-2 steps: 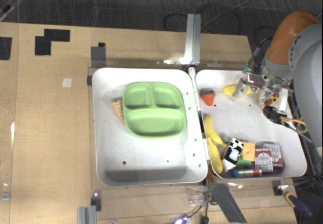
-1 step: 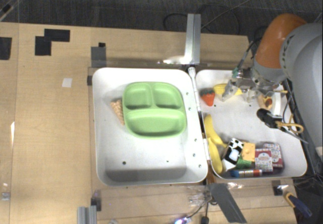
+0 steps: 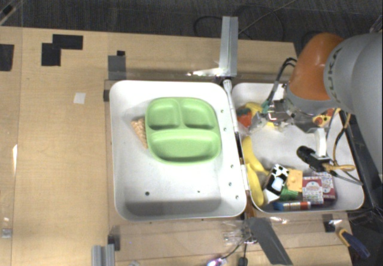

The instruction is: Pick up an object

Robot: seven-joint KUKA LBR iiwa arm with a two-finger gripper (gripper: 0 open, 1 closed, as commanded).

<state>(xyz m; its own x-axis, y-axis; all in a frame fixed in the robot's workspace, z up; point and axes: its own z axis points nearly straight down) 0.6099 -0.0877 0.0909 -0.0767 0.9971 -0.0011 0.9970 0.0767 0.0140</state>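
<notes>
The gripper (image 3: 270,116) hangs over the far left part of the right white plastic bin (image 3: 357,200), close above a small red and orange toy (image 3: 245,118) at that bin's left wall. A long yellow banana (image 3: 254,170) lies nearer the front along the same wall. I cannot tell the state of the gripping parts.

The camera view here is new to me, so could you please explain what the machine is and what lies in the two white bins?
This is one picture from a camera fixed above a wooden bench, looking down at a slant. The grey arm with an orange band is a robot arm reaching in from the right, and its gripper hangs over the right bin. I cannot tell whether it holds anything. That bin holds small items, among them a banana, a black-and-white block and a red box. The left bin holds a green divided tray, with a tan item tucked at its left edge.
</notes>
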